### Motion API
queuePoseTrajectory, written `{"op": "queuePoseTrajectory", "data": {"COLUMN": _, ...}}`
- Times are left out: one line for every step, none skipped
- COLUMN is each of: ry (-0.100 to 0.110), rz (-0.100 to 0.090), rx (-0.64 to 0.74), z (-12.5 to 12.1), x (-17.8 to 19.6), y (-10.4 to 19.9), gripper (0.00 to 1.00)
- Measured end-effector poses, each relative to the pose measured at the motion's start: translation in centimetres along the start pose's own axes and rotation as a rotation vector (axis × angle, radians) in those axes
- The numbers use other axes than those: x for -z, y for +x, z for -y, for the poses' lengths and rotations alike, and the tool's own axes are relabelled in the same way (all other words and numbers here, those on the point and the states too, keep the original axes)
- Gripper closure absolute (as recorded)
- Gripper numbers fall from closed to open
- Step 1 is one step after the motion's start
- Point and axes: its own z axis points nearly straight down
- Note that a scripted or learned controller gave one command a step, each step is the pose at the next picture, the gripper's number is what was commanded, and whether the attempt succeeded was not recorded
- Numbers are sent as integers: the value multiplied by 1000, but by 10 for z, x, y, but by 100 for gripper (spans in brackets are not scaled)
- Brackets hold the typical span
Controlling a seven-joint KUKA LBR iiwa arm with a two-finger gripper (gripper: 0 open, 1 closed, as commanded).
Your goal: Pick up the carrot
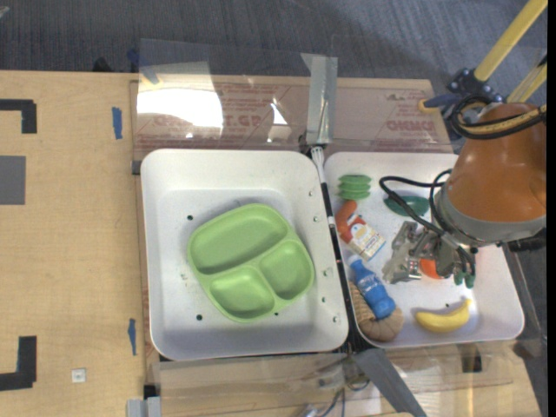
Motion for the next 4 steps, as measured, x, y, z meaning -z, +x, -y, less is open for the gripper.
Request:
{"op": "queuePoseTrajectory", "data": {"ry": 2, "rz": -7, "rx": -3, "z": 2, "x": -3, "y": 1, "gripper": 0}}
{"op": "queuePoseTrajectory", "data": {"ry": 3, "rz": -2, "rx": -108, "z": 35, "x": -83, "y": -26, "gripper": 0}}
{"op": "queuePoseTrajectory", "data": {"ry": 2, "rz": 5, "rx": -107, "z": 34, "x": -73, "y": -27, "gripper": 100}}
{"op": "queuePoseTrajectory", "data": {"ry": -1, "rz": -2, "rx": 399, "z": 40, "x": -97, "y": -35, "gripper": 100}}
